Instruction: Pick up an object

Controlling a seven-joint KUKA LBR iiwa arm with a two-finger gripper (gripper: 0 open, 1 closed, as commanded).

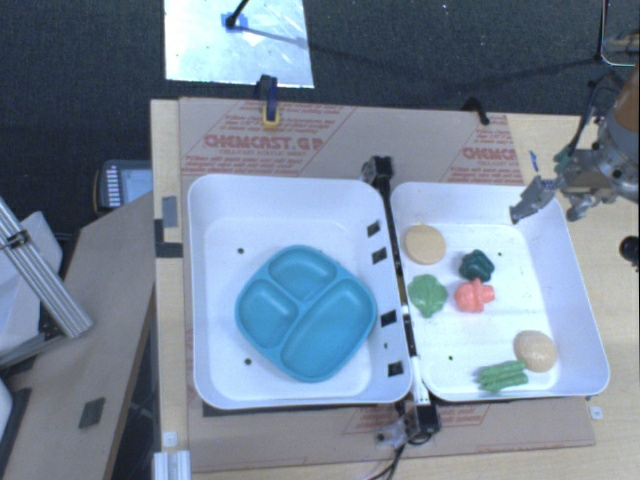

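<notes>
Nearest the lens, a green toy bean pod point(501, 375) lies at the front of the right bin point(583, 310), with a beige egg-like piece point(535, 350) just beside it. Up at that bin's far right corner the gripper point(550, 198) hangs above the rim, its fingers spread and nothing between them. Below it sit a dark green toy point(477, 264), an orange-red one point(474, 295), a green broccoli floret point(427, 294) and a tan round cookie point(424, 244). Across the divider, the left bin point(222, 218) holds a blue sectioned plate point(304, 311).
</notes>
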